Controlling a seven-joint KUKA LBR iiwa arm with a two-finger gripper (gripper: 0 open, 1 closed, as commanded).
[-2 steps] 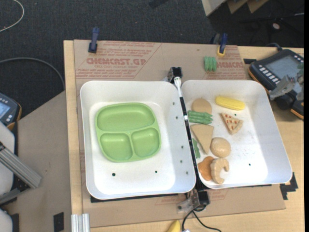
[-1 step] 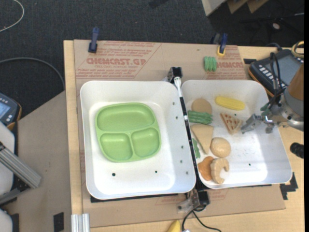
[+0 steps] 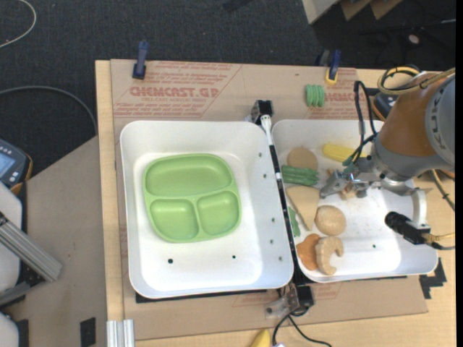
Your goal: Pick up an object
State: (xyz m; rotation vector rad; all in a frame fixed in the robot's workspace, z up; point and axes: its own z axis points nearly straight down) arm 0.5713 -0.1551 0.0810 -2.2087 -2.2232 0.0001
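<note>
The bench (image 3: pixel 217 85) was topped with a brown sheet printed in red lettering, held at its far edge by a blue clamp (image 3: pixel 139 58) on the left and a blue-and-yellow clamp (image 3: pixel 333 65) further right. Two shallow white bins sat directly on it side by side, the left bin (image 3: pixel 134 194) and the right bin (image 3: pixel 376 262), their inner rims touching or very nearly so along a dark strip. A small ribbed green object (image 3: pixel 314 95), perhaps a toy, lay on the sheet just beyond the right bin's far rim.
</note>
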